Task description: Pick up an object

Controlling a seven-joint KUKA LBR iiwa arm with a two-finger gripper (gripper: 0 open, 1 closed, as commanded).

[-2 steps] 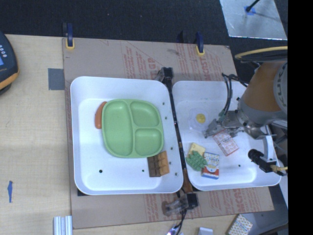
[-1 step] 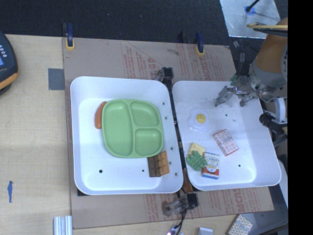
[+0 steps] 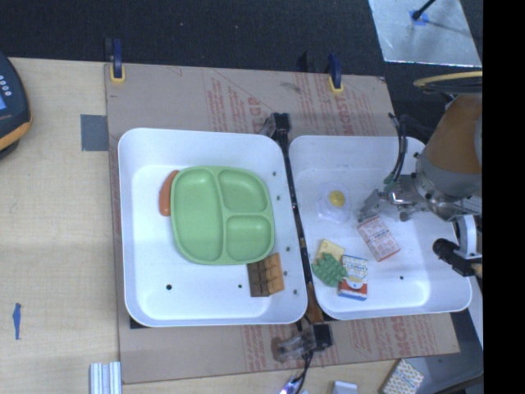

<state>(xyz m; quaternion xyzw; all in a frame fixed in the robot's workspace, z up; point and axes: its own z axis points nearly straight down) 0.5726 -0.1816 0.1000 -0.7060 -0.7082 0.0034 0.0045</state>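
I'm reaching in from the right, over the right bin (image 3: 459,300), my orange-banded wrist hanging above its far right side. My gripper (image 3: 384,206) sits low inside that bin, and I cannot tell whether it is spread or pressed together; the metal parts blur into each other here. Just beside the tip, toward the near side, lies a small white packet with red print (image 3: 378,240), tilted, close to touching me, though contact is unclear. Nothing visibly sits between my fingers.

Further left in this bin there's a little yellow piece under a clear cap (image 3: 335,199), apart from the packet. Toward the near wall, a cluster: a pale yellow block (image 3: 331,249), a green knobbly toy (image 3: 329,269) overlapping its lower edge, and a small carton with blue and red print (image 3: 353,277) right against the green one.

Over in the left bin (image 3: 139,298), a green divided plate (image 3: 222,214) lies flat, with an orange item (image 3: 166,192) peeking out at its left edge. A brown block (image 3: 266,275) rests just off the plate's near right corner.
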